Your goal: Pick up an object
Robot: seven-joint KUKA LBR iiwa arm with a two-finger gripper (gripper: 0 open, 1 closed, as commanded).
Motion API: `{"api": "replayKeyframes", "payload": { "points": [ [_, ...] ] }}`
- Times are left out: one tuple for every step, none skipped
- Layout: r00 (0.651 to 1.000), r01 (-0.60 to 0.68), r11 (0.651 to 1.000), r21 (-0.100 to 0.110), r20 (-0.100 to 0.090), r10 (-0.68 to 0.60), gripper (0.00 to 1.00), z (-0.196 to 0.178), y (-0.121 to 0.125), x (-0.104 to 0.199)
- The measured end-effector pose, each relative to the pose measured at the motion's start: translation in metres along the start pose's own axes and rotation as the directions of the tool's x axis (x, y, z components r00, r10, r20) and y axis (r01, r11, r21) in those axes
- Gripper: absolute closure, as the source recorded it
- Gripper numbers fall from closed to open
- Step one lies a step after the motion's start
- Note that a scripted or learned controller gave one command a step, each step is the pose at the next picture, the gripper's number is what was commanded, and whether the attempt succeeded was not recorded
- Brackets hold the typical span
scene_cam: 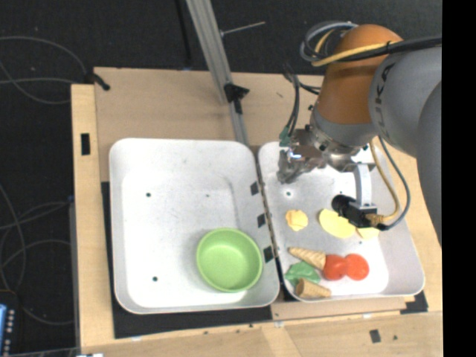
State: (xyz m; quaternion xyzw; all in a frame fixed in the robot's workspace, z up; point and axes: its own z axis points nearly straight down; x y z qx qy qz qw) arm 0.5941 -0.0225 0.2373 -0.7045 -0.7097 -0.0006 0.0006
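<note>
We judge the task as barely begun; nothing has been lifted, and every candidate object lies on the floor of the right bin (394, 274); the hand (288, 171) hangs over that bin's upper left corner, close to the divide between the 2 bins, and we see nothing between its fingers; whether those fingers stand apart or together we cannot tell, since the wrist and its fittings crowd the view. Below it, apart from the hand, lies a small yellow piece (297, 219); just right of that a larger yellow object (337, 224), with a black part of the arm's fittings at its upper edge; nearer the bin's front lie an ice cream cone (308, 256), a red tomato-like object (346, 267), a green piece (301, 271) and a second cone (312, 289), packed close together. The left bin (149, 169) carries a green bowl (229, 259) near its front right corner. What is left, as we read it, is nearly everything: choosing 1 object, descending on it, closing, and raising it clear; the small yellow piece sits nearest the hand.
</note>
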Motion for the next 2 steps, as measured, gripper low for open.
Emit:
{"api": "replayKeyframes", "payload": {
  "points": [
    [1.000,-0.001,1.000,0.000,0.001,0.001,1.00,0.008,-0.007,0.048],
    [1.000,0.002,1.000,-0.002,-0.001,-0.002,1.00,-0.007,-0.013,0.099]
  ]
}}
